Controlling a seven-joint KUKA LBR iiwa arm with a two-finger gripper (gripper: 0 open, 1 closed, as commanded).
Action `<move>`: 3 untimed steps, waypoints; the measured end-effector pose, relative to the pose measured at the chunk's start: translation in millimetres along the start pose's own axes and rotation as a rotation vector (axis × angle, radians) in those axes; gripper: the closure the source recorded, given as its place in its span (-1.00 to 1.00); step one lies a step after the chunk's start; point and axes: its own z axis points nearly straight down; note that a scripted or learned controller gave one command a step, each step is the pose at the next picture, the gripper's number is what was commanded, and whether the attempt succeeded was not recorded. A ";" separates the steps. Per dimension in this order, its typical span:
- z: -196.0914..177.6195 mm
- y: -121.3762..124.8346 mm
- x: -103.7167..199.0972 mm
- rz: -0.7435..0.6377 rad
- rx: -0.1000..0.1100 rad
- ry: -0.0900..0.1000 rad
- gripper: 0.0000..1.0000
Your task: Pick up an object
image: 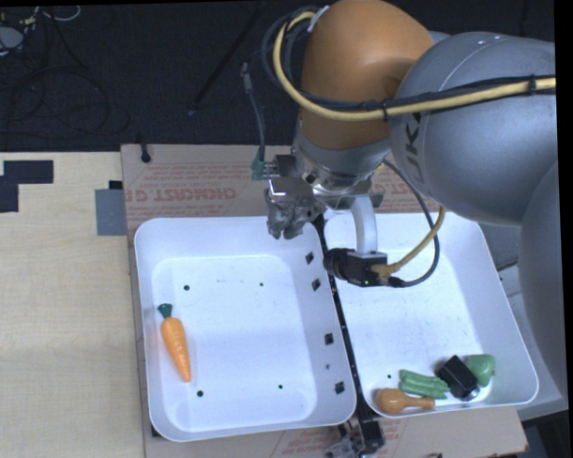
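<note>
Two bins: carrot (175, 347) lies alone at 9 o'clock in left bin (227, 418), easiest target; other toys bunch at 5 o'clock in right bin (517, 394). Gripper (288, 219) hangs at 12 o'clock over the divider, carrying nothing; grip state: cannot tell.

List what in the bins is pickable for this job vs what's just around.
Job:
carrot, left bin
green pods, tan piece, black block, green piece, all in right bin
gripper, above the far end of the divider

Just around:
cardboard under the bins
cables on the dark floor behind
</note>
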 end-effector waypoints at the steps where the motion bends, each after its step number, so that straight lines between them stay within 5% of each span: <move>1: -55.2 49.3 41.5 0.003 -0.015 0.000 1.00; 2: -184.8 47.0 106.2 -0.001 -0.020 0.004 1.00; 3: -76.7 47.4 87.1 0.008 0.004 -0.006 1.00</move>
